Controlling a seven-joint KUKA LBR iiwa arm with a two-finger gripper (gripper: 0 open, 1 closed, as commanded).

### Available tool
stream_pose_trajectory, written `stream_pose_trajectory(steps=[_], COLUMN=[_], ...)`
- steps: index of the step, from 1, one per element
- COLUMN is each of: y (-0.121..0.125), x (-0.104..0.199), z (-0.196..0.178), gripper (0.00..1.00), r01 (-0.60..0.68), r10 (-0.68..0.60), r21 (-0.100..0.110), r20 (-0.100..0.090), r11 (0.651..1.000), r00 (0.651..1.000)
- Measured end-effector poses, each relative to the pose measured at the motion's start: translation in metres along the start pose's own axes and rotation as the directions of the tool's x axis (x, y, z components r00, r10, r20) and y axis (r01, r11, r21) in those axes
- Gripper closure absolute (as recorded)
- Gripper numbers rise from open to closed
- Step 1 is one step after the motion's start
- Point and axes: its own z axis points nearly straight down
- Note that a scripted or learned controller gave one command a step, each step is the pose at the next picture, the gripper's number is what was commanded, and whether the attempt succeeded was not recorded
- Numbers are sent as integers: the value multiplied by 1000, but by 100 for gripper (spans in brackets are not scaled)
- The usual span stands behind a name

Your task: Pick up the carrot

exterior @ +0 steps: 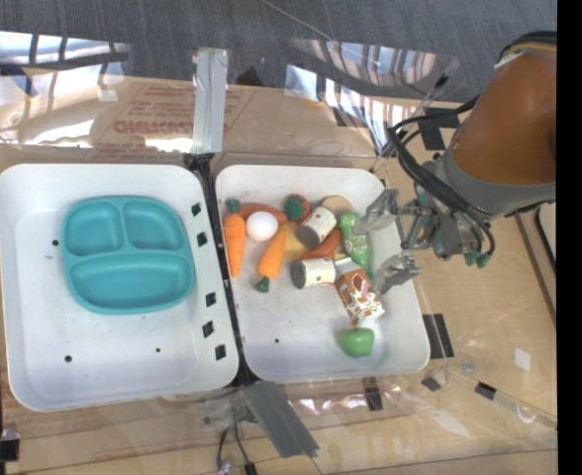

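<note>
Carrot point(235, 244) lying lengthwise against left wall of right bin point(271, 364), beside white egg point(262, 227). Second carrot point(272, 255) right of egg, slanted. Risk judged: wrong one seized, or egg nudged; crowding blamed, also bin wall blocking one finger. Gripper point(393, 238) seen spread, nothing pinched, well right of egg, over cans point(318, 250). Carrots smooth, tapered, likely slippery plastic. Egg round, glossy. Teal plate point(127, 252) in left bin.

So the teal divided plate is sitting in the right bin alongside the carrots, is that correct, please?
Not quite: the teal divided plate sits in the left bin, as the camera view shows. The carrots lie in the right bin.
</note>
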Motion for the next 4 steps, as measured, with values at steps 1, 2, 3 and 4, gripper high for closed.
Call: stream_pose_trajectory(steps=[1, 2, 3, 4], y=[1, -36, -36, -35], x=[-1, -45, -112, -135], z=[-11, -220, -213, -216], gripper=[100, 100, 100, 100], r01=[6, -190, -77, 77], r10=[-6, 190, 77, -77], r21=[1, 3, 0, 2], r20=[2, 16, 5, 9], r11=[1000, 982, 997, 997], r00=[1000, 982, 997, 997])
